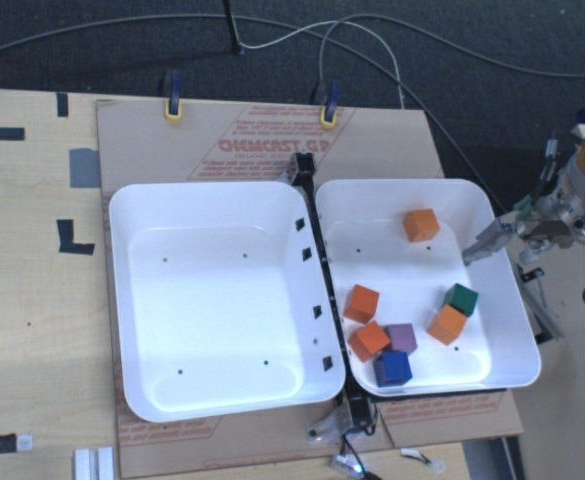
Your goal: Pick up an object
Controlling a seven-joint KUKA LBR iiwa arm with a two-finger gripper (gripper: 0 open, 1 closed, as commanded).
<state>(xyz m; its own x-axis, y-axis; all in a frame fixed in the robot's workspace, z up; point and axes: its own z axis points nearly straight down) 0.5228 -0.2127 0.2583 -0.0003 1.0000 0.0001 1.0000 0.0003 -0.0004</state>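
Blocks crowd the right bin's [472, 200] near half; one orange block [421, 225] stands apart.

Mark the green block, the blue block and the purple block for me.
green block [461, 298], camera view, its top face
blue block [394, 368], camera view, its top face
purple block [402, 337], camera view, its top face

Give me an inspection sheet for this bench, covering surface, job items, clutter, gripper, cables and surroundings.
Surface: wooden bench with a cardboard sheet under two white bins.
Job's things: right bin holds four orange cubes, a green cube, a purple cube and a blue cube. Left bin: nothing seen inside.
Clutter: dark tape pieces on the bench.
Gripper: gripper at the right bin's right rim, not over any cube.
Cables: black and grey cables behind the bins.
Surroundings: two clamps on the cardboard's far edge.
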